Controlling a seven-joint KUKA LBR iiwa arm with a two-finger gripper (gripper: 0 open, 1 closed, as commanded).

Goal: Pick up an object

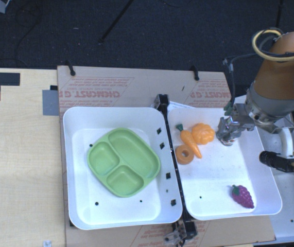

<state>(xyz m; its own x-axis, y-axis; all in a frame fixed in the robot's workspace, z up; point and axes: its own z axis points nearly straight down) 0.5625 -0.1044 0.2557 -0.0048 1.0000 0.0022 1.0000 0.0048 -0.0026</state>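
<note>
The arm entered from the right of the frame, its orange band at the upper right, and ended in the gripper point(228, 134), which hung over the upper right part of the right bin point(262, 189). Whether the claw was spread or pressed together could not be told from this angle; no object showed between its tips.

Right bin contents: an orange pepper-like toy point(204, 133) sat in the upper middle of the bin, just left of the gripper. An orange carrot point(190, 140) lay touching its lower left side, green stub pointing toward the upper left. An orange ring point(185, 155) lay just below the carrot, touching or nearly so. A purple grape bunch point(243, 196) rested alone in the lower right corner of that bin, well apart from the others.

Left bin point(80, 189): a green divided plate point(123, 161) with three compartments lay in its centre, turned at a slant.

Both bins sat on a cardboard sheet point(116, 89) with printed lettering, on a pale wooden bench point(18, 163) at the left of the frame.
</note>
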